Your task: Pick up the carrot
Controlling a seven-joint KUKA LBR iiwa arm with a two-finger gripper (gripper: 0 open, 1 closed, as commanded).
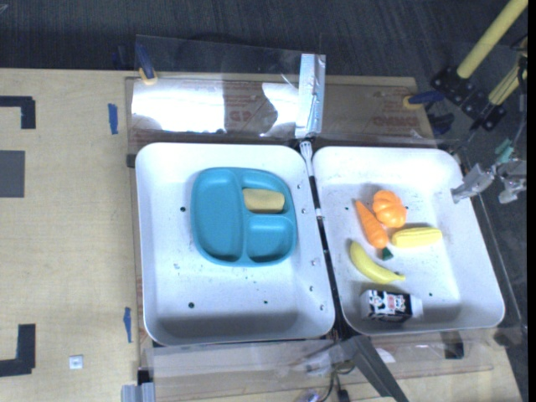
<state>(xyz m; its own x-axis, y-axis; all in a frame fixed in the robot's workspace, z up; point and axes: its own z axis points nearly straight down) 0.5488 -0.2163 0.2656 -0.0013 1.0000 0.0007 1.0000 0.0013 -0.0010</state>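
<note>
Nearest the lens: small black-and-white printed carton (388, 304), lying at right white plastic bin's (444, 304) front edge. Slim orange plastic carrot (369, 223) lies mid-bin, tapered, touching round orange fruit (389, 208); yellow corn cob (416, 238) and curved yellow banana (371, 264) just beside. Likely light, stiff, slick; grasp across the clear upper shaft. Left bin: blue divided plate (226, 220) bearing yellow bun (264, 200). Tool (484, 177) at right rim; state cannot be told.

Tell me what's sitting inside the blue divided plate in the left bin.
A yellowish bread-like piece lies in the blue plate's upper right compartment. What's beneath that piece is covered.
</note>
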